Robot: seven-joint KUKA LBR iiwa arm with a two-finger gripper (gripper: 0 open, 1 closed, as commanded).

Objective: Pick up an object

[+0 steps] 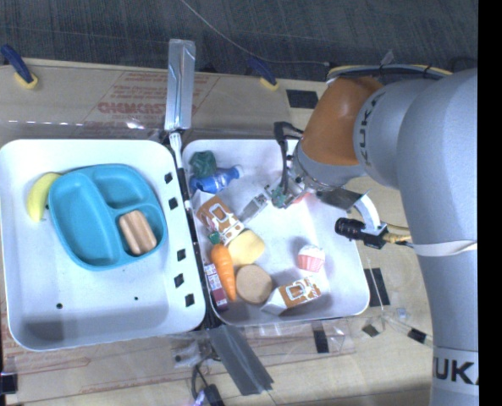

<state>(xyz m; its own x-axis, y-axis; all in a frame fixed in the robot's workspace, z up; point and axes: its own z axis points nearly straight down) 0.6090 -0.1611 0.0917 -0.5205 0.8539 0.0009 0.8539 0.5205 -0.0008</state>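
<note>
Arm (420, 184) dominates, its pincer (278, 194) lowered inside the right bin (339, 269); I cannot tell its state. Well left of the pincer sits a blue tray (90, 218) with a banana (37, 194) beside it. Nearer, lower-left, lie a carrot (224, 269), a carton (219, 218) and, lower-right, a cupcake (310, 258).

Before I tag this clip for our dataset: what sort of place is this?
Probably a robotics lab's pick-test bench: a KUKA arm reaches over two white bins of toy food, such as a carrot and a cupcake, on a clamped board.
</note>
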